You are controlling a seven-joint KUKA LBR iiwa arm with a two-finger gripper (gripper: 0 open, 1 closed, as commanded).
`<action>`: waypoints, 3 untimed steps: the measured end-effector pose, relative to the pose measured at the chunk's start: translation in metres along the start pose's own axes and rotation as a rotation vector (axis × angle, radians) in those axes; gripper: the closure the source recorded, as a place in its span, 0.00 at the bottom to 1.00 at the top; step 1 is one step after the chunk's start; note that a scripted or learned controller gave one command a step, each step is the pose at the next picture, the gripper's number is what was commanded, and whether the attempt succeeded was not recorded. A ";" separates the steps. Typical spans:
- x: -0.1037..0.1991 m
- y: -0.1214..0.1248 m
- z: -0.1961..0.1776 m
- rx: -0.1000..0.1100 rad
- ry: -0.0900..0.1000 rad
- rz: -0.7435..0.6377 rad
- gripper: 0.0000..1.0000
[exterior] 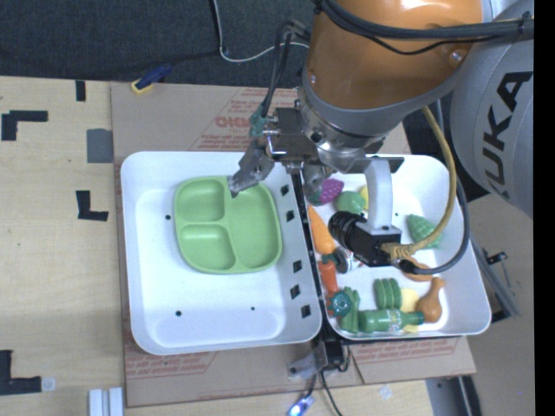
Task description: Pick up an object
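**Inspection: gripper over green plate, nothing gripped**

We are seeing the two-finger gripper (pixel 245 177) hanging at the far right corner of the light-green divided plastic plate (pixel 228 224) in the left white bin (pixel 147 319), fingers slightly parted and pinching nothing. We are judging the plate light, stiff and slippery, best taken by its raised rim. Its long axis is lying across the bin, tilted slightly.

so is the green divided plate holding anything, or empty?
Empty. The green plate lies flat in the left bin, and its three compartments show bare green. The toys are piled in the right bin.
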State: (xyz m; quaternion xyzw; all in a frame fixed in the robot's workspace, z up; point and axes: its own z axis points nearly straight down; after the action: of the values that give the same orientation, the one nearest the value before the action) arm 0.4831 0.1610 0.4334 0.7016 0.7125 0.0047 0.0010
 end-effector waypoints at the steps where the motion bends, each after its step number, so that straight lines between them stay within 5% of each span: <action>1: -0.007 0.000 -0.004 0.011 -0.007 0.011 1.00; 2: 0.038 0.007 -0.025 0.007 -0.005 0.010 1.00; 3: -0.055 0.004 -0.031 0.009 -0.008 0.023 1.00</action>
State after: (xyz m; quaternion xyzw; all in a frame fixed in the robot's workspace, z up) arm 0.4877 0.1060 0.4638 0.7098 0.7044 -0.0012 0.0005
